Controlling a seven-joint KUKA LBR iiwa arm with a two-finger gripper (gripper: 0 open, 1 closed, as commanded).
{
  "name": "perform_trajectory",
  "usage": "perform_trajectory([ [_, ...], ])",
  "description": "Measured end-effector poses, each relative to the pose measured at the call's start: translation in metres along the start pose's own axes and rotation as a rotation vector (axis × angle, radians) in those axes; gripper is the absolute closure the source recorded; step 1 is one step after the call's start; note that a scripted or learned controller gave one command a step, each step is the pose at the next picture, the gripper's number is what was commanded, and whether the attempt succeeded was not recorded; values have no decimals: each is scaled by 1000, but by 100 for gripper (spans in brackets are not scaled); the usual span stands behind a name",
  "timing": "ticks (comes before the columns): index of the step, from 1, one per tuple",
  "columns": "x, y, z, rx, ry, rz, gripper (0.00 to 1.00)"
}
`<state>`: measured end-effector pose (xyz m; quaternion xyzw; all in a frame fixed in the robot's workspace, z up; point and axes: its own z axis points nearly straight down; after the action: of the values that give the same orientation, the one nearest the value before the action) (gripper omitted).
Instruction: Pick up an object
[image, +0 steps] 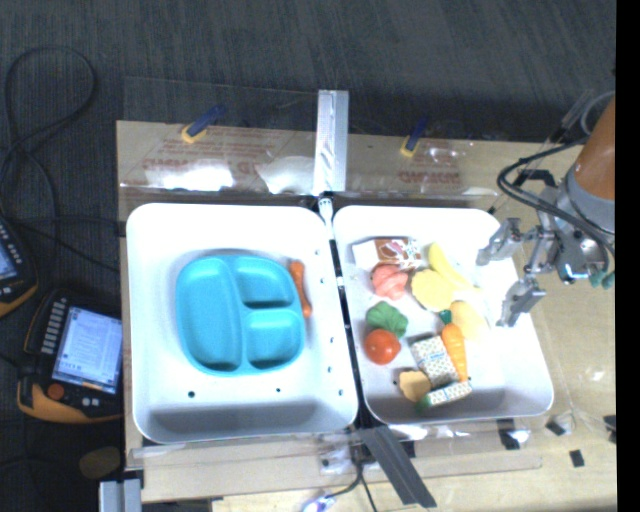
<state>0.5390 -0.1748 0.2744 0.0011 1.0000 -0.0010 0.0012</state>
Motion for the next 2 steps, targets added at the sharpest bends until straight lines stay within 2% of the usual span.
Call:
perform_trajectory([
  [1, 10, 13, 103, 1, 5, 359, 0],
  [2, -55, 1, 184, 2, -13, 400, 0],
])
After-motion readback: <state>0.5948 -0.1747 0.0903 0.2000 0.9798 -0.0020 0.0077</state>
